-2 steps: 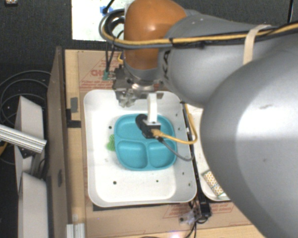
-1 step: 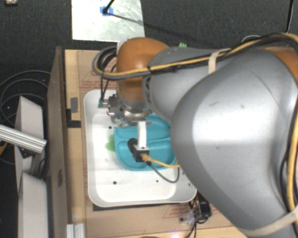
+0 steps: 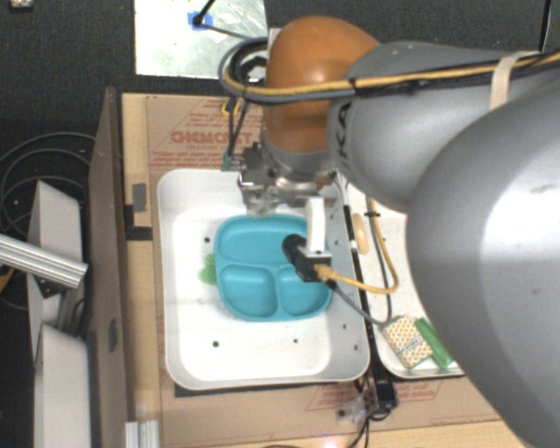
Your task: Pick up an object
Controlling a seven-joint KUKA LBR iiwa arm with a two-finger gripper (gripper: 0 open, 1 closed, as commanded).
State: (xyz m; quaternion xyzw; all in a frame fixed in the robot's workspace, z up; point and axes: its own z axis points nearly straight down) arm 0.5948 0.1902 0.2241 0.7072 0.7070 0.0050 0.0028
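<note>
A blue divided tray (image 3: 261,269) lies in the left white bin (image 3: 196,343), with a small green thing (image 3: 208,270) poking out at its left edge. The arm's orange band and wrist hang over the bin's far side, and my gripper (image 3: 278,202) points down just beyond the tray's far edge. Its fingertips are hidden under the wrist hardware. A white part and a black cable end sit over the tray's right side.
The right bin (image 3: 406,362) holds a patterned tan block (image 3: 406,341) and a green stick (image 3: 433,342) near its front. The grey arm covers most of the right side. A cardboard sheet lies under the bins, and cables lie at the left.
</note>
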